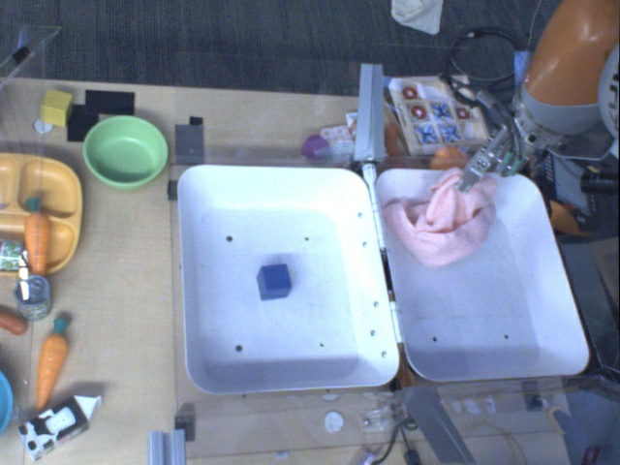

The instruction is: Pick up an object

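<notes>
Tabletop (pixel 126 289) = light wood. Two white bins side by side: left bin (pixel 203 347) approx mid-tabletop, right bin (pixel 542 347) touching it, toward right edge. Left of the bins: green bowl (pixel 125 150) near back edge, w/ yellow block (pixel 56 107) + black block (pixel 107 105) behind it at back-left corner. Yellow divided tray (pixel 58 187) at left edge. Loose carrot (pixel 51 355) nearer front-left, cow-print carton (pixel 60 422) at front-left corner. Printed box (pixel 436 114) + purple item (pixel 315 146) along back edge, behind bins.
</notes>
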Motion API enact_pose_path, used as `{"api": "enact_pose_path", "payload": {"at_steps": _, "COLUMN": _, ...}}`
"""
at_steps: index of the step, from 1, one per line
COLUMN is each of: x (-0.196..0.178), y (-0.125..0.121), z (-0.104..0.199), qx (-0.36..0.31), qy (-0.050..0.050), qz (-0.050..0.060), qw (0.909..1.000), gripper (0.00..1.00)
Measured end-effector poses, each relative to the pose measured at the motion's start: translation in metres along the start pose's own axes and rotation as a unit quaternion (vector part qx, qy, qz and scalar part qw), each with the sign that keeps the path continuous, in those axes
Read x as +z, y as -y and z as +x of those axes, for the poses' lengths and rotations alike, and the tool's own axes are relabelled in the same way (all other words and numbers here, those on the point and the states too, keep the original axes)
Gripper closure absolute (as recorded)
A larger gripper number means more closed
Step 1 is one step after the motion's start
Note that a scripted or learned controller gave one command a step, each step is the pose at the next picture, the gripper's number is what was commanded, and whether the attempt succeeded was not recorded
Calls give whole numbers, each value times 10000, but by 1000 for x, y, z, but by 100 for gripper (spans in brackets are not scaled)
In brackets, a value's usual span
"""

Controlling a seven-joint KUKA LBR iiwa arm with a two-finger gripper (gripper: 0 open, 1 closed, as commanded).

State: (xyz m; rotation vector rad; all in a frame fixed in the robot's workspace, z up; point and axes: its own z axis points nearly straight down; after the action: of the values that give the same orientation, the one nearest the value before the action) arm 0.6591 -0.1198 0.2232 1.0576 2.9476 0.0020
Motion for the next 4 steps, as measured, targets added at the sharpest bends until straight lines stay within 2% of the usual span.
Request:
{"api": "enact_pose_path", "payload": {"at_steps": 1, "x": 29, "y": 1, "z": 11, "qx": -1942, "qy": -12, "qz": -6, "qw": 9810, "gripper": 100}}
{"api": "enact_pose_path", "payload": {"at_steps": 2, "x": 3, "y": 28, "z": -17, "qx": -2325, "qy": 16, "qz": -7, "qw": 9726, "gripper": 100}}
{"api": "enact_pose_path", "payload": {"at_steps": 3, "x": 3, "y": 28, "z": -17, "qx": -2323, "qy": 15, "qz": -12, "qw": 9726, "gripper": 0}}
{"api": "enact_pose_path", "payload": {"at_steps": 4, "x": 111, "y": -20, "z": 31, "qx": -2790, "qy": -33, "qz": -9, "qw": 9603, "gripper": 0}}
